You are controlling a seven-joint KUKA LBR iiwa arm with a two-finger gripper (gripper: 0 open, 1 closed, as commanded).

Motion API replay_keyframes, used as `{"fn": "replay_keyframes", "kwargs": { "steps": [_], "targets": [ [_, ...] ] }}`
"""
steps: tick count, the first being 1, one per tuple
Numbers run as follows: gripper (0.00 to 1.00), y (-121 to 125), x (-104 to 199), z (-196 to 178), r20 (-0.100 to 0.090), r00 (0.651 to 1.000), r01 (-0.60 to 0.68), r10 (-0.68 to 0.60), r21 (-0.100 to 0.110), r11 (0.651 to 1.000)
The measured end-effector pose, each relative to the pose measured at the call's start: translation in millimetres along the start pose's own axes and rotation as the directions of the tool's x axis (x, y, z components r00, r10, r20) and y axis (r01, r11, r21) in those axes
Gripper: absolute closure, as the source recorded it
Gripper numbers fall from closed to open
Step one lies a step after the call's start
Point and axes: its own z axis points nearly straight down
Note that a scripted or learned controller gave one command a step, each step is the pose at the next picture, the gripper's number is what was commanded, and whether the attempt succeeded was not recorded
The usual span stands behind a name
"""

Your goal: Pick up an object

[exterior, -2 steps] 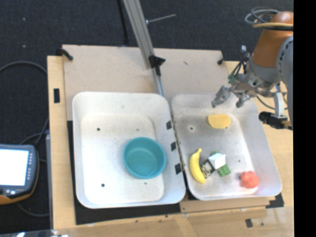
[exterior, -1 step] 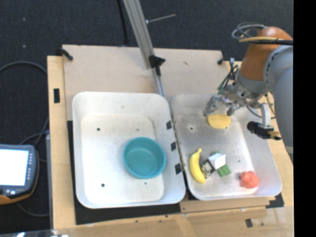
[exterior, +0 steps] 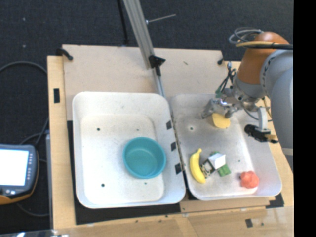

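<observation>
The grey arm [exterior: 276,90] is reaching in from the right, its orange band [exterior: 253,63] showing above the wrist. The gripper [exterior: 217,108] is pointing down and leftward at the far right.

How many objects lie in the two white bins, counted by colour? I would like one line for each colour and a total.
Teal: 1, the bowl in the left bin
Yellow: 2, the banana and the round piece under the tool
White: 1, the small block
Green: 1, the small cube
Red: 1, the lump
Total: 6

Robotics lab: plywood bench [exterior: 113,70], teach pendant [exterior: 15,174], dark carpet [exterior: 49,14].
</observation>
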Motion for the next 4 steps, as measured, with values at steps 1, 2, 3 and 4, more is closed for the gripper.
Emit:
{"fn": "replay_keyframes", "kwargs": {
  "steps": [1, 2, 3, 4],
  "targets": [
    [1.00, 1.6, -1.1, -13.6, 0.004, 1.000, 0.003, -0.003, -0.006, 1.000],
    [1.00, -2.0, 0.4, -77.3, -0.002, 1.000, -0.002, 0.002, -0.010, 1.000],
    [1.00, 4.1, -9.5, -132.2, -0.001, 1.000, -0.003, 0.003, -0.010, 1.000],
    [1.00, 5.0, -10.2, -159.7, -0.003, 1.000, 0.001, -0.001, -0.007, 1.000]
  ]
}}
